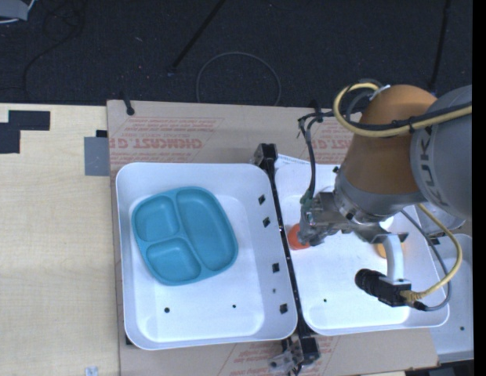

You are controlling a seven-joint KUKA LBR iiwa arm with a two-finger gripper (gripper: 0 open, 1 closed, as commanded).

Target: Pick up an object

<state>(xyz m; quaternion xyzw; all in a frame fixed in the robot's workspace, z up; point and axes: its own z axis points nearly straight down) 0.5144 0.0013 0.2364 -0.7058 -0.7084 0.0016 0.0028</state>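
Note:
My gripper (pixel 308 230) reaches down into the right bin (pixel 345 319), close to its left wall. A small orange-red object (pixel 295 239) lies right beside the gripper's tip, partly hidden by it. I cannot tell if the two are touching. The grey arm with its orange band (pixel 392 143) covers much of the bin's upper part. Another small orange piece (pixel 380 249) peeks out from under the wrist.
A blue divided plate (pixel 183 234) lies in the left bin (pixel 196 319). A black cylindrical part (pixel 382 287) on a yellow cable hangs over the right bin's lower area. A black divider (pixel 278 241) runs between the bins.

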